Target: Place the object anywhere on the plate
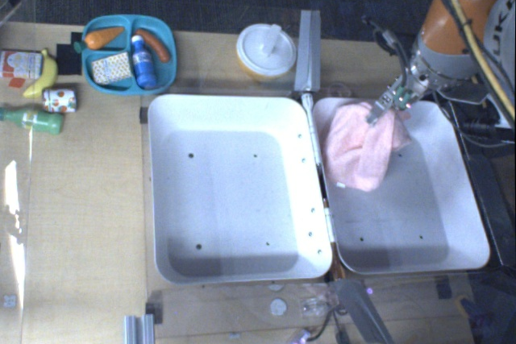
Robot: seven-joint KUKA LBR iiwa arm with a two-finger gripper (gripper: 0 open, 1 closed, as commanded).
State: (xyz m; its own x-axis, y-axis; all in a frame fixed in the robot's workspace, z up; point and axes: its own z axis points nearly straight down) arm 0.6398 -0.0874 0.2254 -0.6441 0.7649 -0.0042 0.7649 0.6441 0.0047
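Note:
A pink cloth (363, 147) lies crumpled in the upper left part of the right bin (419, 230). Its upper right corner is drawn up to my gripper (390, 104), whose fingers are shut on that corner. The arm reaches in from the upper right, its orange band above the wrist. A blue divided plate (165, 52) sits on the bench at the far left, beyond the left bin (234, 189). It holds a carrot, a sausage, a small blue bottle and a speckled square piece.
A white-lidded yellow bowl (266, 51) stands behind the bins near a grey metal post (306, 52). At the far left edge lie a banana (42, 75), a small can (60, 100), a green bottle (34, 120) and a carton (19, 64). Cables hang by the arm at right.

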